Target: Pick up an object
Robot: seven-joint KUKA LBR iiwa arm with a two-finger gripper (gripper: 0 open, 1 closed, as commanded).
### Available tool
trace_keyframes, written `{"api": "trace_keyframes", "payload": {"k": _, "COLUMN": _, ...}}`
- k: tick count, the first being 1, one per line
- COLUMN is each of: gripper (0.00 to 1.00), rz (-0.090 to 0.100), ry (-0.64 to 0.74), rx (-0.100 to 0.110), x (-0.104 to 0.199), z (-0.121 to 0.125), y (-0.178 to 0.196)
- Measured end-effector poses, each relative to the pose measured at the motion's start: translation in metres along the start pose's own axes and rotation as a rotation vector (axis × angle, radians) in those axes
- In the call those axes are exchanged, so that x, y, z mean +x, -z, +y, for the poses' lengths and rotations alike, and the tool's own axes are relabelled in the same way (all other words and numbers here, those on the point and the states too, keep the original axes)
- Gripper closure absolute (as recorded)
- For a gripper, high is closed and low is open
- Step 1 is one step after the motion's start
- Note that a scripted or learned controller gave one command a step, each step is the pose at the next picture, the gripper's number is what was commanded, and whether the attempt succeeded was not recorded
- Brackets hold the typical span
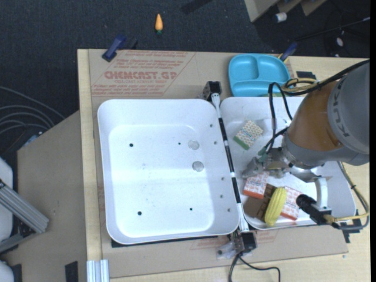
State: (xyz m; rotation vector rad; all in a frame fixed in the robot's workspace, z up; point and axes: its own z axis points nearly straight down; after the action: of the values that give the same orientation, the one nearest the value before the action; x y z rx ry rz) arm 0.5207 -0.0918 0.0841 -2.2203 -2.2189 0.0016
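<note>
Counter [147, 78]: pale wood-coloured board with red stencilled lettering near its far edge, set on dark carpet.

Left bin [117, 175]: shallow white plastic tray, rounded corners, smooth glossy floor marked by a few small dark dots and two faint round grey spots near the middle.

Right bin [235, 107]: same white moulded form, touching the left bin along a shared rim; most of it is covered by the arm.

Arm [329, 122]: bulky cylinder, matte grey with an orange band, black cables looping over it, reaching in from the right over the right bin.

Gripper [267, 162]: small metallic parts under the wrist, low in the right bin, just above the clustered items (whether its fingers are open or closed cannot be told – the wrist hides them).

Contents of the right bin:
- patterned packet [248, 133] – flat, squarish, pale with green and speckled print, lying tilted at the far side.
- orange-and-white box [255, 187] – small, rectangular, printed carton near the divider.
- toy corn cob [275, 205] – yellow, ridged, oblong, lying at the near side.
- brown block [254, 207] – dark, flat, beside the corn.

Blue tray [255, 75]: light blue plastic, divided into compartments, on the counter behind the right bin.
</note>
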Motion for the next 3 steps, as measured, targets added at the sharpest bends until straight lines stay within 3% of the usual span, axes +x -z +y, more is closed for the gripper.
{"api": "trace_keyframes", "payload": {"k": 1, "gripper": 0.0, "rz": -0.001, "ry": 0.001, "rx": -0.003, "x": -0.01, "z": 0.061, "y": 0.001}}
{"api": "trace_keyframes", "payload": {"k": 2, "gripper": 0.0, "rz": -0.002, "ry": 0.002, "rx": -0.004, "x": -0.001, "z": 0.103, "y": 0.001}}
{"api": "trace_keyframes", "payload": {"k": 3, "gripper": 0.0, "rz": 0.006, "ry": -0.006, "rx": 0.039, "x": -0.004, "z": 0.138, "y": -0.003}}
